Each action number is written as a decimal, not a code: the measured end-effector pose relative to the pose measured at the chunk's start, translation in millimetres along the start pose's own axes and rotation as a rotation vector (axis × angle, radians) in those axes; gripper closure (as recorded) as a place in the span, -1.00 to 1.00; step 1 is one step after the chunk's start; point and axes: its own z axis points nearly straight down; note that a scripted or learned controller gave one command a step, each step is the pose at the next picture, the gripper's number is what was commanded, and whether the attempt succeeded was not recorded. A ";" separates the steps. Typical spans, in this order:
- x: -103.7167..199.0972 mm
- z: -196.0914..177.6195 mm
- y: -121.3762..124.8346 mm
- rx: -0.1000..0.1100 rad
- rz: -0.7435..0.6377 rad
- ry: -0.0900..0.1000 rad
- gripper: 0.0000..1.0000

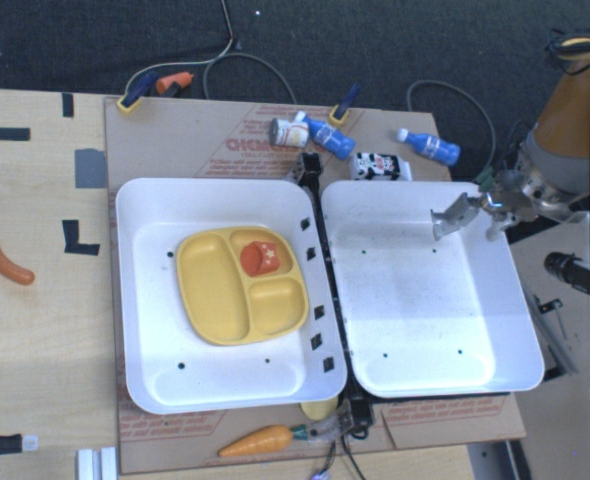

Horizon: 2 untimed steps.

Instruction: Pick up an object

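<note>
A yellow divided plate [243,286] lies flat in the left-hand white bin [140,218], and in its upper compartment rests a small red toy tomato [261,258], the likeliest thing for the arm to lift. The gripper [453,218] hangs well to the right of the plate, over the upper right part of the neighbouring white bin [505,368], with nothing between its fingers; from this angle it cannot be told whether they are spread or pressed together. The tomato looks like light moulded plastic, rounded, smooth and probably prone to roll or slip, so a pinch across its widest part seems the safest hold. The plate looks stiff and thin-walled, best taken at its raised rim if chosen instead. Beyond the plate, past the bin's far wall, lie small bottles [330,138]; nearer the onlooker, a toy carrot [255,441] lies on the board.
</note>
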 end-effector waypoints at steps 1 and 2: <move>75.9 80.4 9.3 0.007 -0.006 0.004 -1.00; 163.8 46.3 22.5 -0.003 -0.010 0.004 -1.00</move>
